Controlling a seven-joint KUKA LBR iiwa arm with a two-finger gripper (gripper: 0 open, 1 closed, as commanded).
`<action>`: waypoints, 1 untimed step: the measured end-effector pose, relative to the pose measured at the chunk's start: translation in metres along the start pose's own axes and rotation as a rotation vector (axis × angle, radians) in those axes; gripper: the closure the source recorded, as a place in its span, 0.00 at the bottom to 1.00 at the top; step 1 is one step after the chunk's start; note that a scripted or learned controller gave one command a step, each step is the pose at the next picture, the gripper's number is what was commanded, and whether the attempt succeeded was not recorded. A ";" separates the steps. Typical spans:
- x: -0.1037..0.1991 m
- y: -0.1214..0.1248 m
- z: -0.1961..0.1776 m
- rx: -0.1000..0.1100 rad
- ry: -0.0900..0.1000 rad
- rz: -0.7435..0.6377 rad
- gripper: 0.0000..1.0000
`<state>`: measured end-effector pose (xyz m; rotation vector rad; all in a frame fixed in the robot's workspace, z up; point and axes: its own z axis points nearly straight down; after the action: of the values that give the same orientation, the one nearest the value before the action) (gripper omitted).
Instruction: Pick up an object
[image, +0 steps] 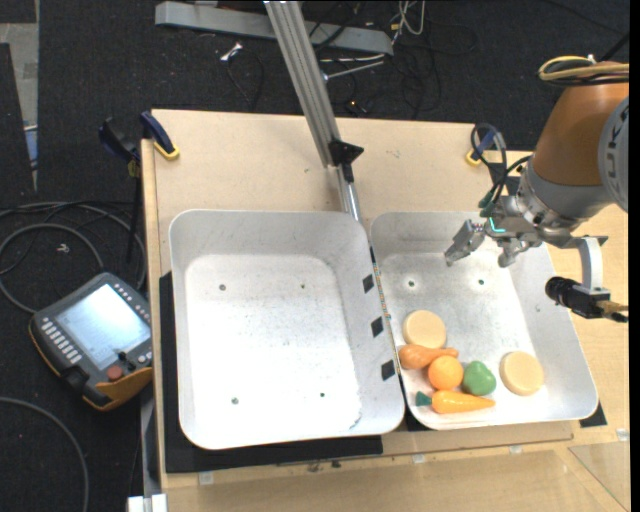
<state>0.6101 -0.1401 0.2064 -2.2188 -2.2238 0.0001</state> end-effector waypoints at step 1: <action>0.006 0.006 0.059 0.005 0.001 -0.002 0.00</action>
<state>0.6162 -0.1339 0.1471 -2.2140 -2.2227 0.0052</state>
